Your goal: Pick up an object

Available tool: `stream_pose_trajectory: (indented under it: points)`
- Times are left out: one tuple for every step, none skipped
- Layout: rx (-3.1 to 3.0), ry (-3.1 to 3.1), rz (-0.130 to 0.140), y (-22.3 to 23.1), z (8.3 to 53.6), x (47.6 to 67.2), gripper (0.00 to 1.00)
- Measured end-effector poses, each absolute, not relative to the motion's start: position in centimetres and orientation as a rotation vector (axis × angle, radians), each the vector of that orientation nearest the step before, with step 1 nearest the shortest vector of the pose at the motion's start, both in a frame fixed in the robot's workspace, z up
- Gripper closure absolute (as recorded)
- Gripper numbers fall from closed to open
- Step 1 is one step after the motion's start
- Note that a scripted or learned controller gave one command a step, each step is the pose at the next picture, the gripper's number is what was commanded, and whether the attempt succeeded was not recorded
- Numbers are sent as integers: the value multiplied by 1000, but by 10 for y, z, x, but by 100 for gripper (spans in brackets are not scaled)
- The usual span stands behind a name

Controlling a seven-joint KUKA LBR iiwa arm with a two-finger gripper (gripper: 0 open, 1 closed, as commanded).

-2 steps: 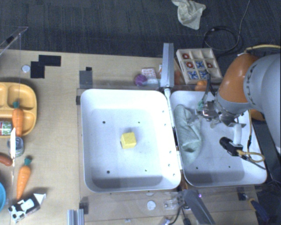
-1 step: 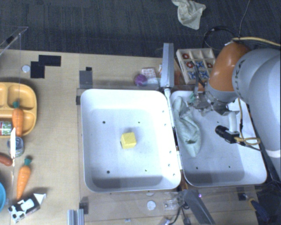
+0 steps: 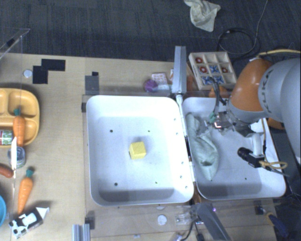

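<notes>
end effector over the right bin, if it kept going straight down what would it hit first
Most likely the grey cloth crumpled in the right bin; the end effector sits above its upper end, though depth is hard to judge.

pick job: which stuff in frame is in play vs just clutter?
In play:
yellow block in the left bin
grey cloth in the right bin
gripper above the cloth

Clutter:
carrots and yellow tray on the bench at left
tic-tac-toe board behind the bins
purple item
rag on the floor
</notes>
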State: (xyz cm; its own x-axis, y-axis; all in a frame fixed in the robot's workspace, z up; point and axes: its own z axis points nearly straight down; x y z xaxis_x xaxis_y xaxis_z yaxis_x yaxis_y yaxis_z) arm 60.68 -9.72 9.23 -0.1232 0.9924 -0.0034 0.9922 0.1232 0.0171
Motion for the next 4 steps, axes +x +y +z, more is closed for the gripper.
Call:
stream_pose_trajectory:
  points:
    - [1893, 2480, 20, -89, 93, 575, 0]
    - [1642, 2650, 18, -95, 93, 530, 0]
    - [1840, 2528, 15, -96, 92, 575, 0]
    - [1736, 2593, 18, -95, 93, 539, 0]
